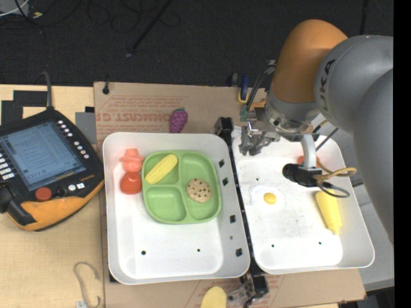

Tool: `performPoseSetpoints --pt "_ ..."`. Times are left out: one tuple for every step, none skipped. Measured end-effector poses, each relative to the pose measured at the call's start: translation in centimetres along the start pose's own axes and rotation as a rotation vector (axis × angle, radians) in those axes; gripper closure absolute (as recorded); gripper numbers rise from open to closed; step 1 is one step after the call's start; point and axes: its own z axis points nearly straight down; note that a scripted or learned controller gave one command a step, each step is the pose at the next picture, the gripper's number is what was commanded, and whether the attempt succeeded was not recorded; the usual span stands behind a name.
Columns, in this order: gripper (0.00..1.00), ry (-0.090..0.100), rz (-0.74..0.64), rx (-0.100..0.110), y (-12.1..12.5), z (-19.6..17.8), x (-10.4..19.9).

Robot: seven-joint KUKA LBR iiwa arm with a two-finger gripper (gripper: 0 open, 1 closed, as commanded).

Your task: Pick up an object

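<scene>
Gripper low at far-left corner of right white bin; whether it is apart or together, cannot tell. Fried-egg toy lies near, below it; yellow banana further right.

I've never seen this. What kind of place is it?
Probably a robot lab: a big robot arm reaches over two white bins of toy food, with a control tablet and cables nearby.

Bright, even light falls from above on the two white bins, which come close to washing out, and things in them throw only short, soft shadows. The far background is nearly black. The arm at right looks soft and slightly blurred; the whole picture is a bit grainy.
</scene>
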Motion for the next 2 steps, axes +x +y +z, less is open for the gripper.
performPoseSetpoints --pt "1.0 0.0 0.005 -0.001 -0.8 -0.3 -0.1" --pt "1.0 0.0 0.004 -0.004 0.4 -0.2 0.2"
